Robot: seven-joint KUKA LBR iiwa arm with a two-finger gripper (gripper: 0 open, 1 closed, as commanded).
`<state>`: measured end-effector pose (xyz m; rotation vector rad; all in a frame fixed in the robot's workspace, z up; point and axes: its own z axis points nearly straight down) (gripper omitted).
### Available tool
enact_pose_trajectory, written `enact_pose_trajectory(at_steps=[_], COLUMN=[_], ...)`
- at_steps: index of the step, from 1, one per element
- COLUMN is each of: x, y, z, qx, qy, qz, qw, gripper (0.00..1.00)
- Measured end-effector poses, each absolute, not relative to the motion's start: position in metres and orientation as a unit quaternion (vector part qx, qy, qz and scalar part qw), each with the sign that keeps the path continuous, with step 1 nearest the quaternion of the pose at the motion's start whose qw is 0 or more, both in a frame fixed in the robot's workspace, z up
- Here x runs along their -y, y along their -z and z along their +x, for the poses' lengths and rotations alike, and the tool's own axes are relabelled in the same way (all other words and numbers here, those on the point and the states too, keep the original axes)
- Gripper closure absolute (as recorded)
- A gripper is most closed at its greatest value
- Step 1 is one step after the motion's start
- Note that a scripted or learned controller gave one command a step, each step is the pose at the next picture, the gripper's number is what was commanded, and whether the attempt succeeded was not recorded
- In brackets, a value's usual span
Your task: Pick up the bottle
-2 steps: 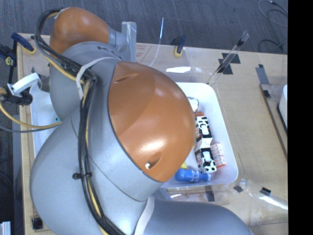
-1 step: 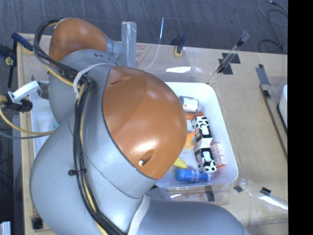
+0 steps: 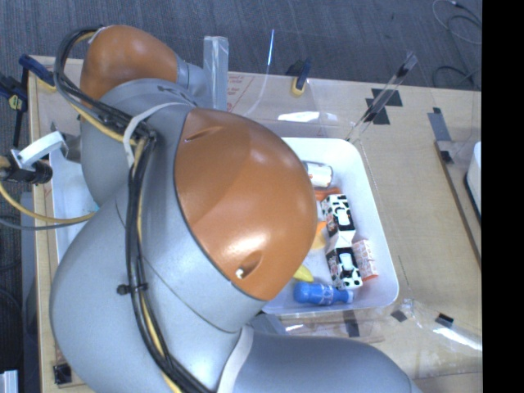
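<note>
The grey and orange arm (image 3: pixel 205 219) covers most of the camera view and hides the left bin and the near half of the right bin. A blue bottle (image 3: pixel 321 293) lies on its side at the front of the right white bin (image 3: pixel 360 170), partly under the arm's edge.
In the right bin lie two black-and-white cartons (image 3: pixel 340 215), an orange-red packet (image 3: pixel 365 259), a yellow item (image 3: pixel 303 273) and a small white and brown thing (image 3: pixel 319 173) near the back. Clear plastic walls (image 3: pixel 385 97) rise behind the bin. Cables run along the arm at left.
</note>
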<state>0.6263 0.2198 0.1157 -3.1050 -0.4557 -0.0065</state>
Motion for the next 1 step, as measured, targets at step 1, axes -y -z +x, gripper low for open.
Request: enact_pose_trajectory(at_steps=[1], x=[-0.1876], y=[-0.1561], z=[0.6279], qx=[0.146], qy=[-0.0020], qz=[-0.989], qw=[0.002], gripper=[1.00])
